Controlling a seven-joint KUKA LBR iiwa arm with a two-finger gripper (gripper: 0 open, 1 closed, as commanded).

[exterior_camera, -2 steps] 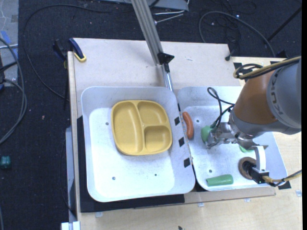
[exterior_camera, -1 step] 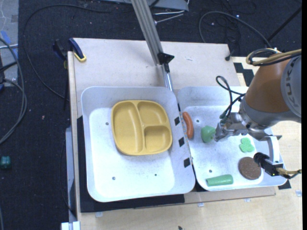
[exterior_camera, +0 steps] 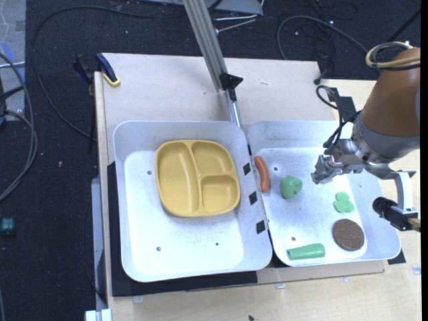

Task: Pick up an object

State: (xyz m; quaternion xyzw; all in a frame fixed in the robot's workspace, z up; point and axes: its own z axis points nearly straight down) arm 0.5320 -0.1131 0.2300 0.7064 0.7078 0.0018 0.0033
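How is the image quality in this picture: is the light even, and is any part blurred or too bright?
Camera view: the light is soft and even, and shadows under the yellow tray and green pepper are faint. The white bins look bright and slightly washed out. The gripper is small and a little blurred, while the brown disc and sausage are fairly sharp.

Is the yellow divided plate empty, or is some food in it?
Empty. The yellow plate in the left bin shows three bare compartments.
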